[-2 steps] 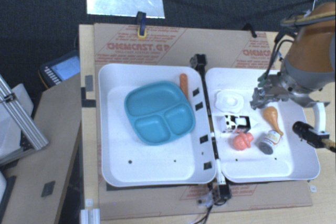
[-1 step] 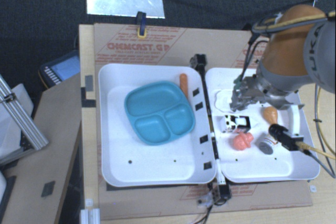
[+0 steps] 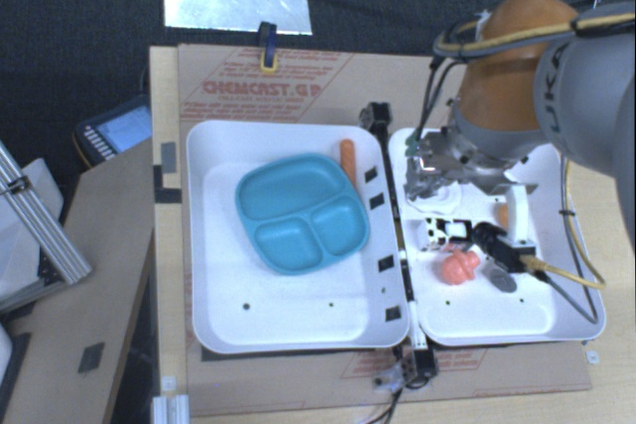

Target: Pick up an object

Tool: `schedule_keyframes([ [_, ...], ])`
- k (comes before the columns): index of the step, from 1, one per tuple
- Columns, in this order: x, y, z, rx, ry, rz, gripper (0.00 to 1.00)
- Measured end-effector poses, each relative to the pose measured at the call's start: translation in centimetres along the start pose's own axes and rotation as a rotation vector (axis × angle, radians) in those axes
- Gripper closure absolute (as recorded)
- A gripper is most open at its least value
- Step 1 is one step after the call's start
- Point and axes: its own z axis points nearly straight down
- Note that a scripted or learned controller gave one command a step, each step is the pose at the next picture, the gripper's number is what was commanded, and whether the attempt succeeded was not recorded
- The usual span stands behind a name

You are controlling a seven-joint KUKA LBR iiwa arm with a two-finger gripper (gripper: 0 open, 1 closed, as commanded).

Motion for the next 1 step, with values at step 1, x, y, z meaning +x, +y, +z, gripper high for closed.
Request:
schedule_keyframes([
  [1,5.25,-0.10,1.31,0.004,0.000,0.000,1.00],
])
